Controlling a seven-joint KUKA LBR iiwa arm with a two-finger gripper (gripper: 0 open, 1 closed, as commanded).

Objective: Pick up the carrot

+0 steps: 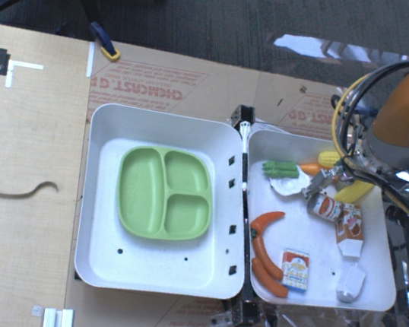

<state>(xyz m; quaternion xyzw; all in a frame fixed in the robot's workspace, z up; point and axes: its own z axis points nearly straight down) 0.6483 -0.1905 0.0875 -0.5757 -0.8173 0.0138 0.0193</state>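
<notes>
Orange carrot (308, 168) lies at the far end of the right bin (372, 301), just left of the jaws (325, 182), touching the green bean pod (280, 168) and the white piece (290, 185) beside it. Jaws sit low over the bin's far right part; whether they are open or closed cannot be told, since cables and the wrist hide them. Nothing is visibly held.

Just right of the jaws: yellow banana (354, 192). Just below the jaws: small can with red label (325, 207), then a brown-and-white carton (351, 227). Farther toward the near edge: curved red pepper (265, 221), orange sausage-like item (267, 271), small printed box (294, 270), white object (351, 283).

Well to the left of the jaws: left bin (90, 256) holding a green divided plate (165, 193). Both bins rest on cardboard on the bench (16, 137).
</notes>
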